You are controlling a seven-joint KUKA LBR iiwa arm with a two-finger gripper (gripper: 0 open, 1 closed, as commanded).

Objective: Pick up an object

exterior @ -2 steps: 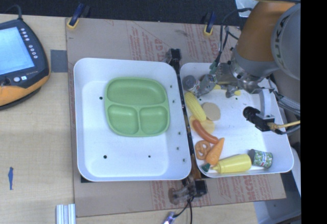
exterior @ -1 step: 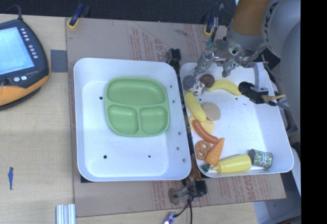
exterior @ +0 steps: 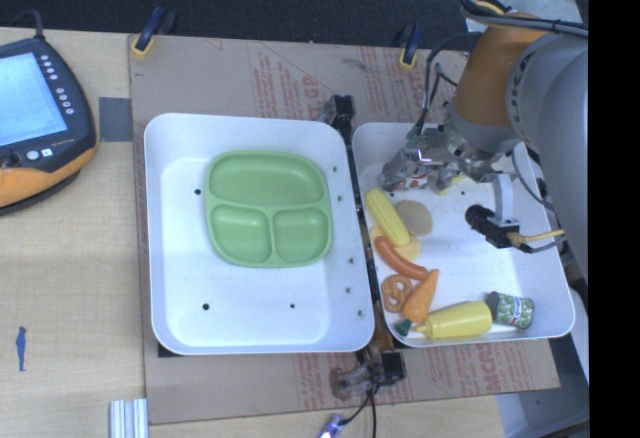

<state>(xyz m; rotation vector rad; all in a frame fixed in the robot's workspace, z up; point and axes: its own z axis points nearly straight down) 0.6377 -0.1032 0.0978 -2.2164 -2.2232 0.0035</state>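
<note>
Corn cob (exterior: 387,216) — near claw (exterior: 418,169)

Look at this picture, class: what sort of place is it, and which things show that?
Probably a robotics lab bench: a grey-and-orange arm reaching over two white bins, toy food such as corn, and a control pendant beside them.

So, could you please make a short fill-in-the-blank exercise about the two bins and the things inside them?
1. The green divided plastic plate lies in the ____ white bin.
2. The green plate has ____ compartments.
3. The yellow plastic corn cob lies in the right white bin, near its ____ wall.
4. The yellow squeeze bottle has a ____ cap.

Missing words: left; three; left; green
</note>
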